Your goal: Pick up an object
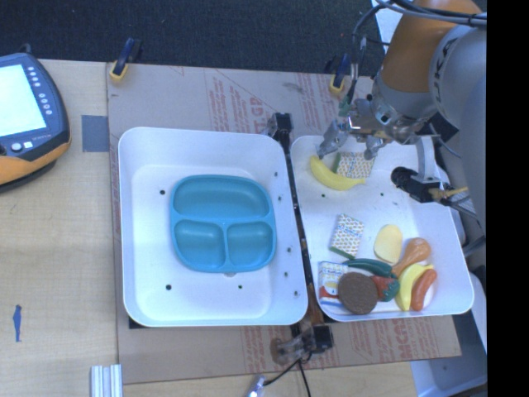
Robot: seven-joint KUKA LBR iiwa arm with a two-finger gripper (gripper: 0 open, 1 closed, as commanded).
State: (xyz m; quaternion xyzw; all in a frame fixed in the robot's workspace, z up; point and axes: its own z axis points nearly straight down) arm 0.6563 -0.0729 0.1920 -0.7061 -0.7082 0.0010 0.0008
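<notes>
Although several toy foods lie in the right bin [450, 222], the gripper [354, 141] hangs over its 11 o'clock corner, jaws spread open and gripping nothing, straddling a small patterned packet [355, 167] that touches the toy banana [332, 177]. Judged from its look, the banana is light, rigid moulded plastic, smooth and liable to slip; take hold across its thick middle, not the tapered ends. The packet looks light and boxy, so grip its flat faces. Red print on the cardboard [223, 98] covering the bench is too small to read.
</notes>
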